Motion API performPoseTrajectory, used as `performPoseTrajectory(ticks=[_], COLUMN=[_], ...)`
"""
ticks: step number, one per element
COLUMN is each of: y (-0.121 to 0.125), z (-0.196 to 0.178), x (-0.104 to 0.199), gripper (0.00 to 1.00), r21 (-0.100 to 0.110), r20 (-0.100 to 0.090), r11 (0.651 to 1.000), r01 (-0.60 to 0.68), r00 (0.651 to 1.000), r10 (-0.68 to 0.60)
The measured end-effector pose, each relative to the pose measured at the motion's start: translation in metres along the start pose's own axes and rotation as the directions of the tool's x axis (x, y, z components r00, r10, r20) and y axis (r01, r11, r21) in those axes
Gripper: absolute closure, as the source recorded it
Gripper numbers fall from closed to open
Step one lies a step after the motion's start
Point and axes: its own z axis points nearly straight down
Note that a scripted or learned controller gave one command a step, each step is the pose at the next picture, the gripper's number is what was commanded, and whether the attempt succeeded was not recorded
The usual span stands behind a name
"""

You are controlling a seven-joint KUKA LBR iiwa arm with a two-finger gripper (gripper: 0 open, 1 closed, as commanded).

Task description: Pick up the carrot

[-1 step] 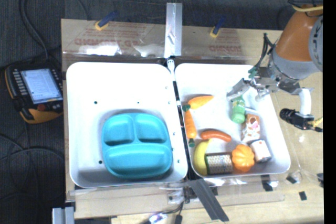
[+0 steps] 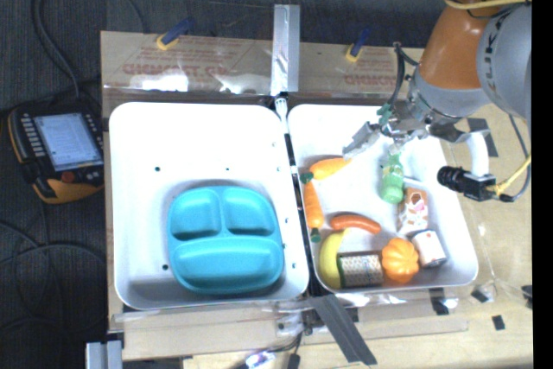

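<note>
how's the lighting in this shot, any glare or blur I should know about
Camera view: even overhead light; white bins nearly blown out; glare on the plastic sheet behind them; soft shadow beside the blue tray; gripper slightly soft; carrot reasonably clear.

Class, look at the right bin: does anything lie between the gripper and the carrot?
Yes. The carrot lies along the right bin's left wall. The gripper is near the bin's back, and a yellow-orange toy lies roughly between them. A chilli-like piece lies beside the carrot.
</note>
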Motion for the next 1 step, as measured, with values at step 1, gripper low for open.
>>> performPoseTrajectory(ticks=[1], y=[0.0210], z=[0.0990], x=[-0.0085], gripper=[0.00], r21=[0.000], r20=[-0.002], r11=[0.969], r01=[0.247], r00=[0.969], r10=[-0.247])
